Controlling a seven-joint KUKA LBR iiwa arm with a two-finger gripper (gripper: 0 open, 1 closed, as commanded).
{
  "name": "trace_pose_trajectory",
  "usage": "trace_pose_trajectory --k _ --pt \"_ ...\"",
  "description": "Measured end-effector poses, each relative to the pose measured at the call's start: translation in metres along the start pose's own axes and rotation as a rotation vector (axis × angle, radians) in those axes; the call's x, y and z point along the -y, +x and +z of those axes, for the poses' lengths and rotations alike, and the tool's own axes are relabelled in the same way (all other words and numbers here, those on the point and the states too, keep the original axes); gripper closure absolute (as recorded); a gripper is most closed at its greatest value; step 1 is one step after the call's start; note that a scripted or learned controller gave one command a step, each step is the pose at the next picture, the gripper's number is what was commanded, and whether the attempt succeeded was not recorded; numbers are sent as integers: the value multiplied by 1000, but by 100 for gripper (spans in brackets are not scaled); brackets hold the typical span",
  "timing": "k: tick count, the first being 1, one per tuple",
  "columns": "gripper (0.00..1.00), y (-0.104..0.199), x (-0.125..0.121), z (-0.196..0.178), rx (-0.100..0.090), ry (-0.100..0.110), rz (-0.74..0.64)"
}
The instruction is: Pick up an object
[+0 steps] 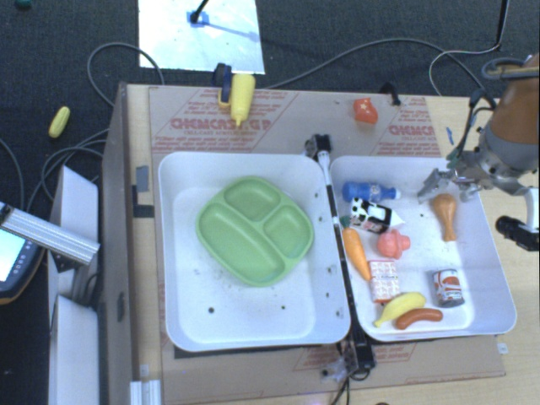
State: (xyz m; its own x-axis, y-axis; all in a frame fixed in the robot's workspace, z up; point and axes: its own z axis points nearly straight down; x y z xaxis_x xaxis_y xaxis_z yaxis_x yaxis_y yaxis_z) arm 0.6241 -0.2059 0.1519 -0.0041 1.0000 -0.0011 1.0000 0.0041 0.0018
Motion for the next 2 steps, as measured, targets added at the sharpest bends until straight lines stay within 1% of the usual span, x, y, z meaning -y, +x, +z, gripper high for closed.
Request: trace_pose_trajectory --k 1,2 --pt "0 0 -4 6 1 -1 -1" --pt "0 0 2 9 1 0 2"
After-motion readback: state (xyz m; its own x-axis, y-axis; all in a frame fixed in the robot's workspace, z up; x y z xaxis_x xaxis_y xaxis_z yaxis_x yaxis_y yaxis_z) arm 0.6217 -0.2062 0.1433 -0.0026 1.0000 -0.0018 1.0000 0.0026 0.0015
